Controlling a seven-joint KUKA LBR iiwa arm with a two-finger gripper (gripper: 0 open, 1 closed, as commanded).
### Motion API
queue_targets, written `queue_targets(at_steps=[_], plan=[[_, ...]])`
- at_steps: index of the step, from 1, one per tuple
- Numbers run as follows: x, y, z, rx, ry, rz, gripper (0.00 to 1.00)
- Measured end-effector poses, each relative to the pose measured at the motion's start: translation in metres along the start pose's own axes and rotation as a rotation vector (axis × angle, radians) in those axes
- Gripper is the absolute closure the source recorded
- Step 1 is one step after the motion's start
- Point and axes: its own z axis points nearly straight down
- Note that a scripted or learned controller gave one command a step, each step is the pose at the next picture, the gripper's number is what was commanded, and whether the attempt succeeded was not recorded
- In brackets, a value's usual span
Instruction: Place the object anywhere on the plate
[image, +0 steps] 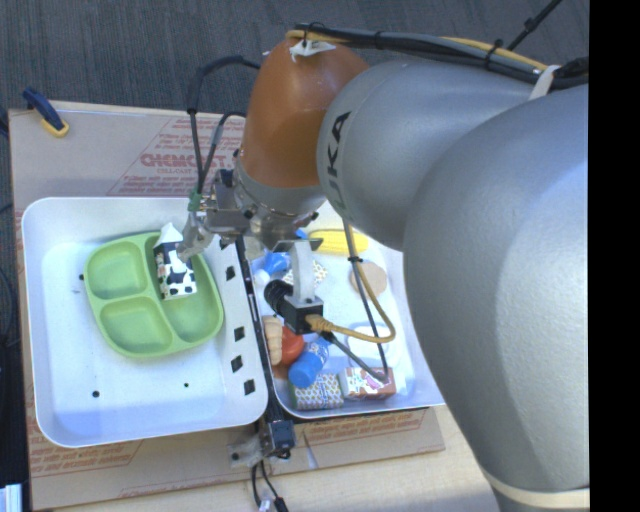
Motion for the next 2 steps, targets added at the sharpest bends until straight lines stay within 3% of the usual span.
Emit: queue_targets(at_steps=[2], plan=[[0.0, 0.0, 0.0, 0.0, 0.0, 0.0, 0.0]])
